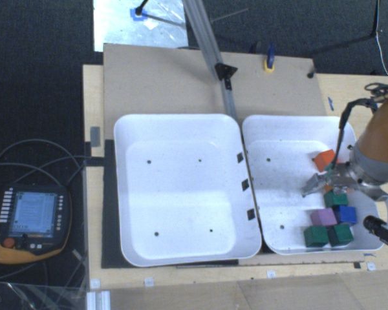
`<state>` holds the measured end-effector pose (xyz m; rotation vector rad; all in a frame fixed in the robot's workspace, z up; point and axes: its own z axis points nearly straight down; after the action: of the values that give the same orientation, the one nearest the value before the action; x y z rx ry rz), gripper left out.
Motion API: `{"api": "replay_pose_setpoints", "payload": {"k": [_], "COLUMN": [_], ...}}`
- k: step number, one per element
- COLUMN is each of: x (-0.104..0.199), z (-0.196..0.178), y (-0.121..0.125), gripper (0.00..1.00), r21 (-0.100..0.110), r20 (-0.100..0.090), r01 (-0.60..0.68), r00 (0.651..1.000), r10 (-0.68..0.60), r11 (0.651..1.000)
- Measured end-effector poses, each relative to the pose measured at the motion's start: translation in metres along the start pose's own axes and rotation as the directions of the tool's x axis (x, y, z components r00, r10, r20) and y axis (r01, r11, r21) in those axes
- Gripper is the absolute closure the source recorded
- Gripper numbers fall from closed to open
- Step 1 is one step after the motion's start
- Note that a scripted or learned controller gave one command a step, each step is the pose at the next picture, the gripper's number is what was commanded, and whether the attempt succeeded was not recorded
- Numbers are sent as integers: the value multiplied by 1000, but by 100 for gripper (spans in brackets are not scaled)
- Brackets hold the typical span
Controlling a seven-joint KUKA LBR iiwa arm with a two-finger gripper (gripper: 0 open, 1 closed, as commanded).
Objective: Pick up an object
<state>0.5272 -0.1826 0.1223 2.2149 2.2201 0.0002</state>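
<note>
My jaws [318,185] hang over the right bin [271,131], spread open with nothing between them. The blocks sit crowded in that bin's near right corner: an orange block [323,159] just beside me, then a purple block [323,217], a blue block [347,214] and green blocks [316,236] pressed together. I judge the risk is that tight cluster. A finger may land on a neighbour's top, or push the pile against the wall, and I would close on air.

one fixed camera above the bench [181,70] — looking down at a slant on both bins [181,128].
</note>
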Motion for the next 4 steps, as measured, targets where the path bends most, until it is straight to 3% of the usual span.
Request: {"api": "replay_pose_setpoints", "payload": {"k": [1,2,3,4], "x": [0,-4,-4,54], "z": [-14,-75,-92,-104], "y": [2,-4,-2,0], "gripper": [100,100,100,100], "r21": [-5,-4,-1,0], "r20": [-1,-1,-2,-6], "r01": [2,1,2,9], "r00": [1000,1000,1000,1000], "r10": [-2,-1,-2,-9], "r11": [1000,1000,1000,1000]}}
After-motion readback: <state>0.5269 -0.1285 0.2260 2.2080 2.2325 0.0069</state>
